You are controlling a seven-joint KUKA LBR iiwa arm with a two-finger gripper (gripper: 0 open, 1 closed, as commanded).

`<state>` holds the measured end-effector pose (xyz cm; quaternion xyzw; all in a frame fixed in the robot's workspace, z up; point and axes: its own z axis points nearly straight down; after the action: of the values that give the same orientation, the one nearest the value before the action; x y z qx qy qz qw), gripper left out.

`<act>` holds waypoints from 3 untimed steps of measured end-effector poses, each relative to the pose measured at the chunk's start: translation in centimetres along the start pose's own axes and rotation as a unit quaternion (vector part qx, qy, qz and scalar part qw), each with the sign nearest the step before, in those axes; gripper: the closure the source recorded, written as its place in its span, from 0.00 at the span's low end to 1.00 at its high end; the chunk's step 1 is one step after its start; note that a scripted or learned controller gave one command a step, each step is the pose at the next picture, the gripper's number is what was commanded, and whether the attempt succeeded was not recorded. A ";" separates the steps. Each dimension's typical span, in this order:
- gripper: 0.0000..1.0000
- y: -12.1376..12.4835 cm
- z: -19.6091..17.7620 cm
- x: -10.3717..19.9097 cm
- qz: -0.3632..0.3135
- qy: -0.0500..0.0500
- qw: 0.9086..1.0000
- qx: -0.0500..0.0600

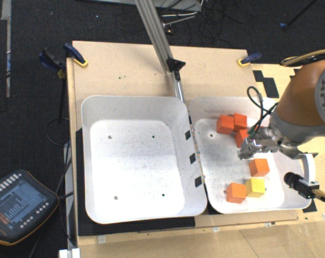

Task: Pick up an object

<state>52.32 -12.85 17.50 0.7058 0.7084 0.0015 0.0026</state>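
Here the tabletop (130, 69), a pale wooden board, carries two shallow white bins side by side. The left bin (133, 157) is the larger-looking of the two; its floor shows a few dark specks. The right bin (213, 195) holds all the blocks. The arm (308, 98) reaches in from the right, its orange band above a grey wrist, and the hand (249, 150) hangs over the middle of the right bin; whether it is open or closed cannot be told, since the wrist hides the tips.

A handheld control pendant (17, 206) lies off the board at lower left, and a slanted metal rail (154, 26) runs down from the top to the seam between the bins.

The blocks are small cubes, so none has a clear long axis; their edges sit at slightly different skews to the bin walls. A pair of orange cubes (231, 123) touches at the upper middle of the bin, up and left of the hand. A third orange cube (242, 137) sits just beside the hand and partly under it. Another orange cube (259, 167) lies just below the hand. Nearer the front wall, an orange cube (236, 192) and a yellow cube (256, 187) touch each other, well below the hand
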 end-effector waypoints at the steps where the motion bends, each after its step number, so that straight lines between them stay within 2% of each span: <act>1: 1.00 0.6 -5.1 -1.0 0.001 0.000 1.000 0.000; 2: 1.00 0.8 -10.3 -1.0 0.000 -0.001 1.000 -0.001; 3: 1.00 1.5 -9.7 5.3 -0.002 0.001 1.000 0.003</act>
<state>53.72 -7.58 27.20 0.7041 0.7101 0.0005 -0.0004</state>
